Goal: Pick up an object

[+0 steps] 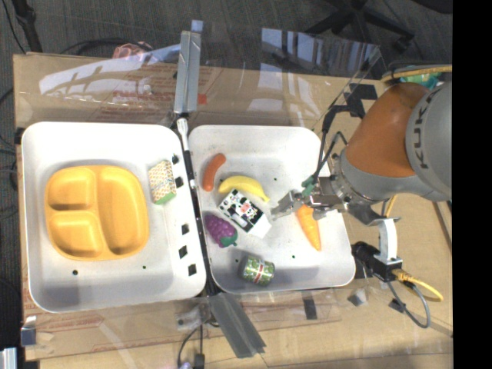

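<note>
From above, a cardboard-covered worktop (100, 91) on a dark floor carries two white bins: the left bin (100, 287) holds a yellow divided plate (96, 210), the right bin (265, 141) a banana (242, 187) and a green can (258, 270). The hand (301, 203) sits low in the right bin, and how far open it is cannot be told. The orange carrot (309, 226) lies just beside and below it, perhaps touching.

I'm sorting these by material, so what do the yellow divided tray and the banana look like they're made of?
The yellow divided tray looks like moulded plastic: one even colour, rounded compartment walls, a soft sheen. The banana seems a toy, probably plastic or rubber: flat uniform yellow, smooth and unmarked, though a real one can't be ruled out.
</note>
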Controlling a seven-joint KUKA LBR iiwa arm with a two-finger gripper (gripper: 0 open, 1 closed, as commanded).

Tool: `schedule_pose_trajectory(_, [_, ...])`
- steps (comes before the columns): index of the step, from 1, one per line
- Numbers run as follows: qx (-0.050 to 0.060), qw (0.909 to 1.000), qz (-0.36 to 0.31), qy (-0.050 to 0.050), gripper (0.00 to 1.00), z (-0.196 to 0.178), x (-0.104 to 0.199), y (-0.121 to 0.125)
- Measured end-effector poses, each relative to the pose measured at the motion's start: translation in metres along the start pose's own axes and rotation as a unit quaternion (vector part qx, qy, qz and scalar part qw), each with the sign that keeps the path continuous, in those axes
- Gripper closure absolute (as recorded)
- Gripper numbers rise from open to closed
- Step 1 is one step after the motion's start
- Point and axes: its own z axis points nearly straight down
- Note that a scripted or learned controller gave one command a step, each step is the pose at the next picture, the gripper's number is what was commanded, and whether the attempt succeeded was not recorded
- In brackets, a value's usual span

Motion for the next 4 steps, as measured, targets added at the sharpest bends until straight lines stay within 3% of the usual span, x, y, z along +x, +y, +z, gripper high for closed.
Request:
schedule_pose_trajectory(1, [-0.001, 0.9993, 0.038, -0.001, 0.00, 0.038, -0.043, 0.033])
schedule_pose_trajectory(2, [-0.008, 0.9995, 0.032, 0.004, 0.00, 0.106, -0.033, 0.057])
schedule_pose_trajectory(3, [-0.002, 0.9982, -0.059, 0.000, 0.00, 0.113, 0.030, 0.130])
schedule_pose_trajectory(4, [0.000, 0.9980, -0.063, 0.000, 1.00, 0.104, 0.031, 0.130])
